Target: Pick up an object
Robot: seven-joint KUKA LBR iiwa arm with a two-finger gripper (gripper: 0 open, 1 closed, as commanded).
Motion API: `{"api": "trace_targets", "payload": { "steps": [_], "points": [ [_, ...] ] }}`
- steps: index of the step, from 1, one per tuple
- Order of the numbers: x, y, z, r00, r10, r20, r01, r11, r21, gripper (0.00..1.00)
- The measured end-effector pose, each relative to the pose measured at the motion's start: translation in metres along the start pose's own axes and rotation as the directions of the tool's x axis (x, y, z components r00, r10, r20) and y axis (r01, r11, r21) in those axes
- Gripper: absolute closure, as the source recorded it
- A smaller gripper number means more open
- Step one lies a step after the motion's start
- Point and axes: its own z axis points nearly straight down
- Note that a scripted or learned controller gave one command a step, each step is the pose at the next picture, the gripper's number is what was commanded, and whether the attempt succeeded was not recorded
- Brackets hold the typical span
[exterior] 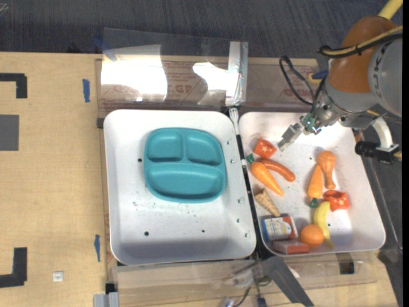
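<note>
1. While the arm [364, 62] reaches in from 2 o'clock, the gripper [289, 136] hangs low over the right bin [370, 235], its tip pointing toward 8 o'clock.
2. How far its fingers are parted cannot be told at this size; nothing is seen between them, so no object is in its hold.
3. The nearest candidate is the red pepper [264, 148], just beside the tip at its 8 o'clock and lying on the bin floor.
4. Below that lie two carrots [271, 173], with a cone [268, 203] at their 6 o'clock.
5. More toys sit toward 4 o'clock: a drumstick [326, 165], a banana [322, 216], an orange [312, 235] and a can [278, 227].
6. The left bin [121, 235] bears a teal tray [185, 164], well apart from the gripper.
7. Judged from this, the approach is nearly done; the closing, the grasp and the lift are all left.
</note>
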Motion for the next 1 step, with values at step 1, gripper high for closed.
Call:
{"api": "trace_targets", "payload": {
  "steps": [1],
  "points": [
    [0.0170,-0.0516,0.0607,0.999,-0.044,0.000,0.044,0.999,0.000,0.00]
  ]
}}
